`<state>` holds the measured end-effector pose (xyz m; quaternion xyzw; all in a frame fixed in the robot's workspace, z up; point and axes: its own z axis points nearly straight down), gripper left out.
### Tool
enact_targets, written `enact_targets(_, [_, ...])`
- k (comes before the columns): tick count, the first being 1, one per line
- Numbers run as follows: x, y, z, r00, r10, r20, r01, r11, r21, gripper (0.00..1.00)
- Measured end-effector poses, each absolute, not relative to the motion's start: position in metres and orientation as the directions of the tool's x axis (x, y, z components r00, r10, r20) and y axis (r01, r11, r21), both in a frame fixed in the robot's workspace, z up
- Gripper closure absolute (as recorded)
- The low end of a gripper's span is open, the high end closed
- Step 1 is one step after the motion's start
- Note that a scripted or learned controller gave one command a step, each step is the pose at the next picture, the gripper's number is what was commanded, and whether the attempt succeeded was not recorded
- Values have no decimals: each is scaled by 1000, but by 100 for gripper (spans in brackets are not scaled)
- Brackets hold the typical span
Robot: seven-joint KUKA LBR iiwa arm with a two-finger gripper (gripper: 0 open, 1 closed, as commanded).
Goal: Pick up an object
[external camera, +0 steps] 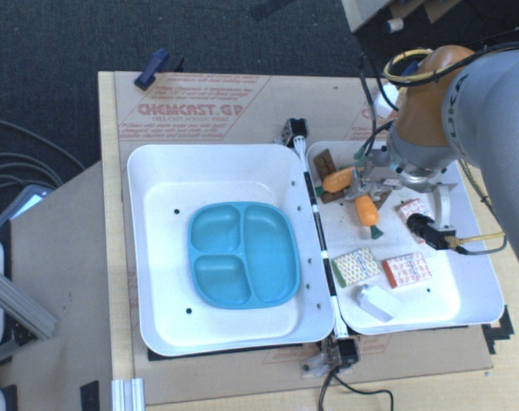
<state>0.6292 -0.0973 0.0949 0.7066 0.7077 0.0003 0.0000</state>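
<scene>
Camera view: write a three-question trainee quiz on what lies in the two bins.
1. True or false: the blue divided plate lies in the left bin.
2. Which item lies closest to the hand?
A. the white block
B. the orange carrot-like piece
C. the red patterned packet
3. Fill in: the green patterned packet lies in the ____ bin.

Key
1. True.
2. B. It lies just below the hand in the right bin.
3. Right.
</scene>
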Motion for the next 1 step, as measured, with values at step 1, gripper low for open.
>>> enact_targets(1, [591, -22, 185, -2, 1000, 1, 1000, 2, 1, 100])
